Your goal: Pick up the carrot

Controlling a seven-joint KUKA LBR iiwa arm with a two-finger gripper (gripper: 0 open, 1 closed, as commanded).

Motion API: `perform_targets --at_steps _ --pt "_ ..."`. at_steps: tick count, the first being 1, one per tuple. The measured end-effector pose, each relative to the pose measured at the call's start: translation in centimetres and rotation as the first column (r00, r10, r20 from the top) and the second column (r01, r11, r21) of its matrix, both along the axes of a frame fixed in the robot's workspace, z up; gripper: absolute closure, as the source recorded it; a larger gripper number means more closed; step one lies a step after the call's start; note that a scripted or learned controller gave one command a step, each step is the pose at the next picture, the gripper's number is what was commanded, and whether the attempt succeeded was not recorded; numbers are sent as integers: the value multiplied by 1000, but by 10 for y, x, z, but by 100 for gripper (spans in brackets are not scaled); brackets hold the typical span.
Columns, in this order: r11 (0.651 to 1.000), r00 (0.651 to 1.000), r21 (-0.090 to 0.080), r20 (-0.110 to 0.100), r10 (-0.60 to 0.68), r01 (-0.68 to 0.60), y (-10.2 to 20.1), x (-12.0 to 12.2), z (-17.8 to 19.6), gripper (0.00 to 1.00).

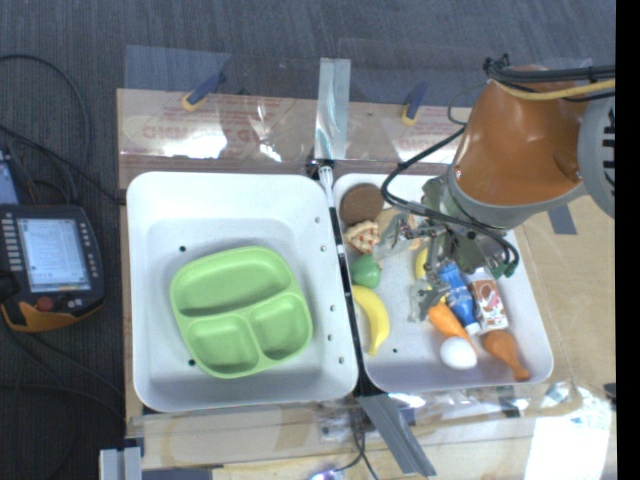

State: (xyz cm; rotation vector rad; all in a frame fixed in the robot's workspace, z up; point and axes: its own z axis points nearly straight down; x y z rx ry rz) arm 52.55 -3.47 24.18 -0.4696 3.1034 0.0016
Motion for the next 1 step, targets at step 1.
perform_targets --at_steps 1 --pt "981 981 -1 -5 195 -195 -36 -27 -59 0"
